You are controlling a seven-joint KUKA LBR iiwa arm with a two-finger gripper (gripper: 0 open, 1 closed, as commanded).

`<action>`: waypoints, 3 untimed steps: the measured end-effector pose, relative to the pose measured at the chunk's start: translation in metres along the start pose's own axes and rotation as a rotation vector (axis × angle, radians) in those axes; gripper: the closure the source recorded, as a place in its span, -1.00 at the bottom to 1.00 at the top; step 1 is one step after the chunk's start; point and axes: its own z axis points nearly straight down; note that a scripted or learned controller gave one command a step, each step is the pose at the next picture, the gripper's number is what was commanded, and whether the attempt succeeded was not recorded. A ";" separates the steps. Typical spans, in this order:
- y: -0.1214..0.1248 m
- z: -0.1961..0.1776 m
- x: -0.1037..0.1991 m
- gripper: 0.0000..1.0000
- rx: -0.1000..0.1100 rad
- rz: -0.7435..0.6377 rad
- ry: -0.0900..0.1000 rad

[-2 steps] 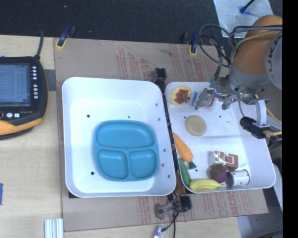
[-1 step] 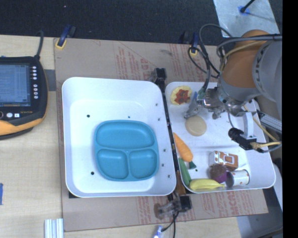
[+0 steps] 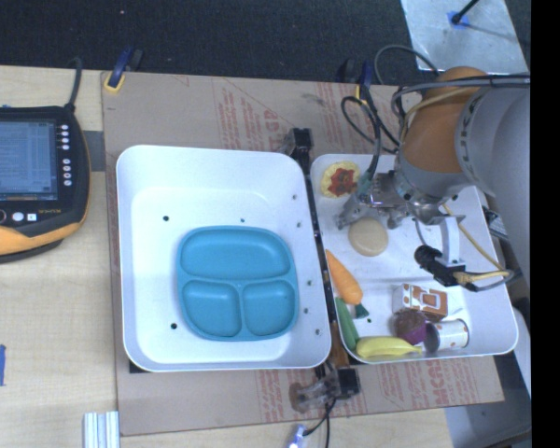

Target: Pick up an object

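Single fixed camera above bench point(image 3: 56, 343), looking down (slanted) on both bins point(image 3: 131, 250).

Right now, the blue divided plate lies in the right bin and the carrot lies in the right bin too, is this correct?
Not quite. The camera view shows the blue divided plate in the left bin, not the right one. The carrot does lie in the right bin, along its left wall.

**Our arm, up close**

We see our arm point(image 3: 490, 129) as a bulky grey cylinder with a rounded orange band point(image 3: 439, 138) above the wrist. Black cables point(image 3: 373, 110) loop beside it, and the metal gripper point(image 3: 378, 203) looks dull silver.
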 end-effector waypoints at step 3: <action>-0.032 -0.011 -0.038 1.00 -0.002 -0.001 -0.002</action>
